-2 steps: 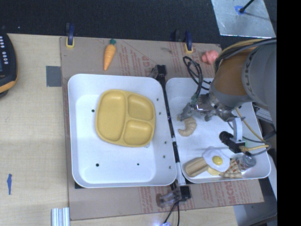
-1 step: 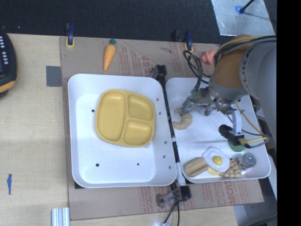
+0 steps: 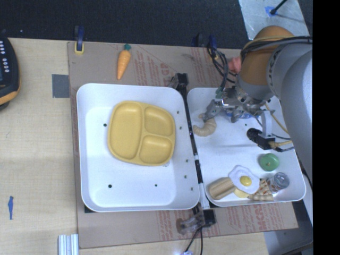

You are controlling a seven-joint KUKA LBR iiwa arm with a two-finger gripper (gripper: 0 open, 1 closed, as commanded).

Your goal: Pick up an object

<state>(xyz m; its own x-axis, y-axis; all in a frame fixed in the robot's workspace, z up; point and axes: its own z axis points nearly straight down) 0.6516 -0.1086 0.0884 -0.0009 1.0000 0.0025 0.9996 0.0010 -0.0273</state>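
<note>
So, using the yellow divided plate [image 3: 142,132] as the anchor: it sits in the left bin [image 3: 93,190], nothing on it. Up and a bit left of the plate, outside the bins on the cardboard, there's a toy carrot [image 3: 123,61] lying by itself.

Right of the plate, across the divider, is the right bin [image 3: 223,155], and that's where all the action is. Closest to the plate on that side is a tan croissant-looking piece [image 3: 205,128], and the gripper [image 3: 219,109] is sitting just above and beside it, low over the bin floor. I honestly can't tell if the fingers are spread or pinched, it's a tangle of metal and cables from this angle, and I can't see anything clearly between them.

Further right and lower from the plate: a bread roll [image 3: 221,187], a fried egg [image 3: 244,180], a green round thing [image 3: 269,161], and a small shiny can [image 3: 280,180], all piled toward the bin's near corner.

Progress-wise I'd say it's at the reach/grab stage. The croissant looks like the target and it appears to be lying on the bin floor, so nothing's lifted yet. Left to do: close on it properly and raise it clear.
</note>
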